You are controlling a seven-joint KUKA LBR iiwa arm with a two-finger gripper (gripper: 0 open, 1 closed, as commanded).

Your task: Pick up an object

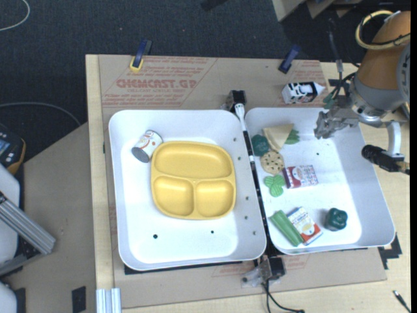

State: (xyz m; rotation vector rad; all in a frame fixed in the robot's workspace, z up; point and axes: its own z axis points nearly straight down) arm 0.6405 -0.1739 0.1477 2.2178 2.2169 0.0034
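Bins, white, shallow — two, side by side on a cardboard-covered bench.

Left bin (124, 194): one yellow divided tray (193, 178) with three compartments, lying flat near the middle; one small can (146, 145), tipped on its side, just beside the tray's far-left corner. Two items in all.

Right bin (365, 194): eight small objects. Far-left part: one pale wedge (277, 135) with a green leaf piece (292, 136) touching its right side; one dark green round piece (260, 145) just left of the wedge; one round speckled cookie (272, 162) near to them. Middle: one light green clover-shaped piece (275, 185) touching one red-and-white packet (300, 175) on its right. Near edge: one green stick (283, 227) lying at a slant, touching one small red-and-white carton (304, 224); one dark green pepper-like item (335, 219) apart to the right.

Outside the bins: one black-and-white cow-patterned object (301, 92) on the bench beyond the right bin's far edge; two blue clamps (141, 54) on the bench's far edge.

Gripper (324, 128): one, over the far-right part of the right bin, reached in from the right on the grey arm with orange band (384, 64). Nothing seen between its tips; how wide it stands — cannot tell. Nearest objects are the wedge and leaf piece, to its left and apart from it.
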